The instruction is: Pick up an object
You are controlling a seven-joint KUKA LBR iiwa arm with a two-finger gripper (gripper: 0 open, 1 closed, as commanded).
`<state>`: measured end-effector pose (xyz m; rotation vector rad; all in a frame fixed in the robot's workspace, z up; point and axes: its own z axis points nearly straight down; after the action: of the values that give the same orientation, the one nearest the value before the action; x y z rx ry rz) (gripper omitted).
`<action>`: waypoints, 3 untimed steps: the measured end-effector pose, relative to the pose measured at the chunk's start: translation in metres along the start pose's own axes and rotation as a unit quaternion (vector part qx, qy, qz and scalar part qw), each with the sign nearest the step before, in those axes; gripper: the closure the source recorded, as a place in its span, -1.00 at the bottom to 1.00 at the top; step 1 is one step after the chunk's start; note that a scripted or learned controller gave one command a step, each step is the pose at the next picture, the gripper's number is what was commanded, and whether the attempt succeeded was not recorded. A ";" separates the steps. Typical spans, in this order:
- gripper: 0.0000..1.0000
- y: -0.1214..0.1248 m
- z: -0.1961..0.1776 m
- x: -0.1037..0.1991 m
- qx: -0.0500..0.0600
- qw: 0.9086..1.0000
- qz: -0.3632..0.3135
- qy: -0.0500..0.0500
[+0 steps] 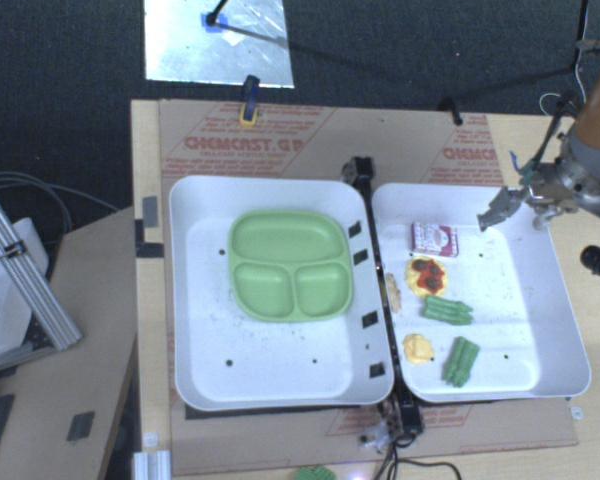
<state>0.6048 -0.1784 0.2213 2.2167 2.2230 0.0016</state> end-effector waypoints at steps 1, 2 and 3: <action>-1.00 -0.018 0.068 0.027 0.003 1.000 -0.001 0.001; -1.00 0.013 0.137 0.040 -0.003 1.000 -0.001 -0.001; 1.00 0.014 0.122 0.040 -0.005 1.000 -0.002 0.000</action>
<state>0.6193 -0.1387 0.0997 2.2079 2.2214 0.0133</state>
